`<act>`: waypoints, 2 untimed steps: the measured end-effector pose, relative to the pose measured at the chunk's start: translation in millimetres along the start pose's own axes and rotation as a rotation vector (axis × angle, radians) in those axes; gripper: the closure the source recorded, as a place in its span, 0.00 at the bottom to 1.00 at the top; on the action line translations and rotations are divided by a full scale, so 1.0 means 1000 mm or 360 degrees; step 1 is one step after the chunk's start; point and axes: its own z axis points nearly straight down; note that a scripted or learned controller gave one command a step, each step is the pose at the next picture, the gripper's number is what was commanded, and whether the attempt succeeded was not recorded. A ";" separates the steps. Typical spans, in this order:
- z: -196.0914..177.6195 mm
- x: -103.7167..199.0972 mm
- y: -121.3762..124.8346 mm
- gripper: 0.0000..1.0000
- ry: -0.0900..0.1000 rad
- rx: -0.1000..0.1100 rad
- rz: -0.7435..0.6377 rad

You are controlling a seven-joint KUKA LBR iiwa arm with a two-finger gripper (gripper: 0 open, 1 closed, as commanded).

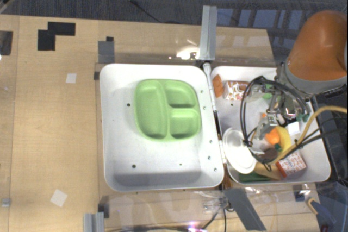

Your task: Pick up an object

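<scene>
The light is bright and even. A shiny glare spot sits on the desk (32, 133) just above the left bin (117, 171). Shadows are soft.

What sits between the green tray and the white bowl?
In the camera view, the two bins' adjoining walls lie between the green tray and the white bowl; nothing else sits there.

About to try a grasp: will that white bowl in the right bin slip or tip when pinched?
The white bowl looks smooth and glossy, so probably slippery. It seems thin-walled and light, likely to slide when pushed. It leans against the right bin's wall, so it may tip.
</scene>
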 end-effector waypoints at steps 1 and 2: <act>0.101 -0.007 -0.025 0.00 -0.0030 0.0009 -0.0069; 0.106 0.025 -0.050 0.00 -0.0044 0.0004 0.0011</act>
